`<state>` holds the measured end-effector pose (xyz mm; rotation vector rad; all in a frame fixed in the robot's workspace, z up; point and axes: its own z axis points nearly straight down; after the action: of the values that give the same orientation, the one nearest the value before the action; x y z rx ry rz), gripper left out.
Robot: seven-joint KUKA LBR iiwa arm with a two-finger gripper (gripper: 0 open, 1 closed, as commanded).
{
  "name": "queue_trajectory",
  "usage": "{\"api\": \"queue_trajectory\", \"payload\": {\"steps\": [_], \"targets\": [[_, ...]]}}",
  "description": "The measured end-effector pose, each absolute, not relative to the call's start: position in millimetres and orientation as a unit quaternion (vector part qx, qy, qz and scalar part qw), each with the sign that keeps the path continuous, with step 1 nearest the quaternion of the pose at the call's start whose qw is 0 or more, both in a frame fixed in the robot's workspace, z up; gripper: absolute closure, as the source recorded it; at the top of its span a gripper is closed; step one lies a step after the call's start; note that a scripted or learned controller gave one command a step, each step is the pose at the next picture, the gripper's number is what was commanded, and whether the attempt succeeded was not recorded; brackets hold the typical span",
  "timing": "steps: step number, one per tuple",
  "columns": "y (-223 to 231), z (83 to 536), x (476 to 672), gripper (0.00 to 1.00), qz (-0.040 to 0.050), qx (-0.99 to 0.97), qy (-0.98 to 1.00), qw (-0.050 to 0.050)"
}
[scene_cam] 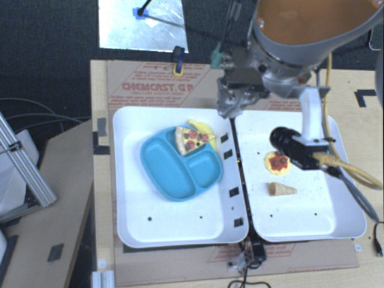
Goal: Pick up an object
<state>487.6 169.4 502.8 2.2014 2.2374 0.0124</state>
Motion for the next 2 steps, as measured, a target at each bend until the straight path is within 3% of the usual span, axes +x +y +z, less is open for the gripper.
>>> {"api": "queue_trajectory", "payload": {"steps": [1,2], "targets": [[133,472,510.5,1.0,0.0005,0.708,0.707,0.0],[97,529,500.9,1.0,0.0033,0.708,0.707,0.002]]}}
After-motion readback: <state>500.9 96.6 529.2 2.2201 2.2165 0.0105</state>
